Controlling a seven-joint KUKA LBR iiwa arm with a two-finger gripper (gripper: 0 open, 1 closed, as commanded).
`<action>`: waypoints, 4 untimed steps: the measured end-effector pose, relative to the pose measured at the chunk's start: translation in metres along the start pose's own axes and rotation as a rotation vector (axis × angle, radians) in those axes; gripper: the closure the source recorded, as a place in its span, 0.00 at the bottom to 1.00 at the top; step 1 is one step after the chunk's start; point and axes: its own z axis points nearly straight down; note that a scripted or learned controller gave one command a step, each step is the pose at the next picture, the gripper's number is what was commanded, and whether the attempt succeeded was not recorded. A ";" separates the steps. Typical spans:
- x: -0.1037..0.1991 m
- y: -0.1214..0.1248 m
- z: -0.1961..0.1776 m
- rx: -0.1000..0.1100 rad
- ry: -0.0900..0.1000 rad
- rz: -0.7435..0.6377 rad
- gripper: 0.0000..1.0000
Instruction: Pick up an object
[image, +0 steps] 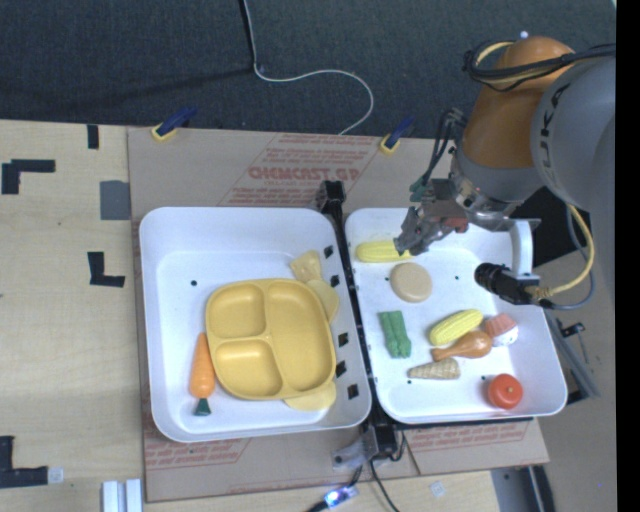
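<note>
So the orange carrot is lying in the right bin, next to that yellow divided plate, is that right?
Not quite. The camera view shows the orange carrot in the left bin, not the right one. It does lie next to the yellow divided plate, along the plate's left side.

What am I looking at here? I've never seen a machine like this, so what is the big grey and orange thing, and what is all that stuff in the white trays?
You are looking down from a camera fixed above a bench. The grey and orange thing is a robot arm reaching in from the right. Its gripper hangs low over the right bin, by a yellow toy banana. I cannot tell whether it holds anything. That bin also has a beige round piece, a green piece, a corn cob, a drumstick, a cone and a tomato. The left bin holds a yellow divided plate and a carrot.
</note>
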 end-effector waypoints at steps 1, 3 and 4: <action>0.051 0.005 -0.001 0.000 0.000 0.000 1.00; 0.137 0.039 0.009 -0.001 0.000 0.001 1.00; 0.131 0.032 0.025 0.002 -0.003 0.005 1.00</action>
